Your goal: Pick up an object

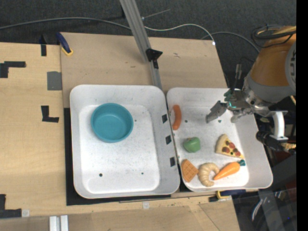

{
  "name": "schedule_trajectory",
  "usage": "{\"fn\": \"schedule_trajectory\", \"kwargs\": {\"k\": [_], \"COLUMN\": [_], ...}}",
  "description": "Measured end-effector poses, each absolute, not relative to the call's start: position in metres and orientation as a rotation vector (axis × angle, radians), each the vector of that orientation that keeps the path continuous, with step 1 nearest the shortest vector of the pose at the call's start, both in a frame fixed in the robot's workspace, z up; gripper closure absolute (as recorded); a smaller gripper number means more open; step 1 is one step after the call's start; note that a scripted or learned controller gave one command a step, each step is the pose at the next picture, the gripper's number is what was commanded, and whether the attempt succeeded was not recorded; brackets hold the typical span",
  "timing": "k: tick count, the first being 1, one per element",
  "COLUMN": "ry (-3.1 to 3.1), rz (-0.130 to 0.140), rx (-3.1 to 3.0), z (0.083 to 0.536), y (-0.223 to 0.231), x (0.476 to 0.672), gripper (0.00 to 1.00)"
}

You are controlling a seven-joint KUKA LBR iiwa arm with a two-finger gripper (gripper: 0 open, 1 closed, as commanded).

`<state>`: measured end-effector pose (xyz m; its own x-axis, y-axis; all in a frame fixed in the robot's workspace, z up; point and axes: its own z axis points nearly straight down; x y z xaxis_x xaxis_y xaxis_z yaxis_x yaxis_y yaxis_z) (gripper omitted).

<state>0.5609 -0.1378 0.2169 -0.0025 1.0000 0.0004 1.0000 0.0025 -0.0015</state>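
White plastic forms two shallow bins on the wooden tabletop (29, 129). In the left bin (82, 177) sits a teal bowl (112, 122). Toy food lies in the right bin (202, 97): a sausage (176, 117), a green pepper (192, 144), a pizza slice (228, 147), a carrot (226, 170), a croissant (208, 173) and a waffle (189, 170). The gripper (226, 112) hangs over that bin's upper right, fingers spread apart, gripping nothing. No writing can be read.

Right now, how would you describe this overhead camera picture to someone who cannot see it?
A grey and orange robot arm's hand hovers over the right white bin, which holds toy food: sausage, green pepper, pizza slice, waffle, croissant, carrot. The left white bin holds a round blue bowl.
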Motion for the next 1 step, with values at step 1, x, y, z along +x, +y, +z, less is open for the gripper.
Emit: {"fn": "schedule_trajectory", "kwargs": {"k": [1], "ry": [-2.223], "rz": [0.001], "rx": [-2.218], "z": [0.217], "y": [-0.138], "x": [0.5608], "gripper": [0.0]}}
